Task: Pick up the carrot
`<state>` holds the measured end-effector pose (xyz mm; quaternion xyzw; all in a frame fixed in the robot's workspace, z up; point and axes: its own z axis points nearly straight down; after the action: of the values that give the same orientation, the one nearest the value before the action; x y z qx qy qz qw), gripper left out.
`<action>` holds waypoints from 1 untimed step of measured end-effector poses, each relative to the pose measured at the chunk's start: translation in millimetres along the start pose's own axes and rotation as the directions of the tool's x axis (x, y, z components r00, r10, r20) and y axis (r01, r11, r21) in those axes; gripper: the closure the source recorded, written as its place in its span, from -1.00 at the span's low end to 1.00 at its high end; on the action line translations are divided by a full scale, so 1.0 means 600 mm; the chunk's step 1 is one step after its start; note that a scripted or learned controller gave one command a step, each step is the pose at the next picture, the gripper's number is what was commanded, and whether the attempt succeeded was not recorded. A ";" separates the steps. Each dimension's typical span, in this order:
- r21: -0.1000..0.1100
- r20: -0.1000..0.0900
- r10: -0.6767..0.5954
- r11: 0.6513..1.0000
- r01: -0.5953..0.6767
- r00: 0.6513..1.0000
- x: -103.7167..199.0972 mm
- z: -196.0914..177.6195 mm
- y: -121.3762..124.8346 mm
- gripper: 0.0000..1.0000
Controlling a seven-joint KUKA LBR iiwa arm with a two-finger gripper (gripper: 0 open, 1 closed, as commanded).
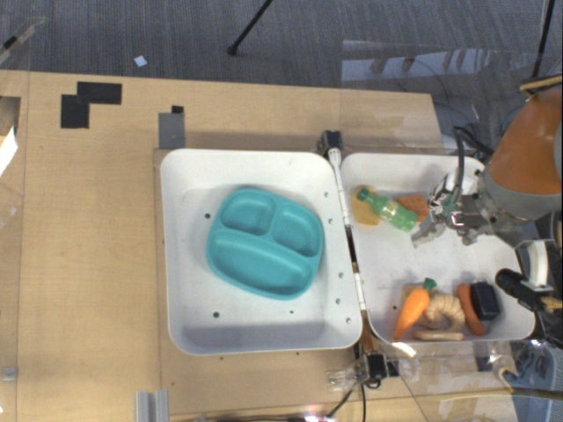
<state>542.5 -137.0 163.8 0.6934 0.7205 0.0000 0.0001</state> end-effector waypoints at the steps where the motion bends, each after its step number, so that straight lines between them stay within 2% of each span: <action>1: -0.016 0.005 -0.216 0.976 0.216 0.976 -0.006 0.110 -0.081 -1.00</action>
<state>493.9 -142.6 97.9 0.6111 0.7915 0.0047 0.0067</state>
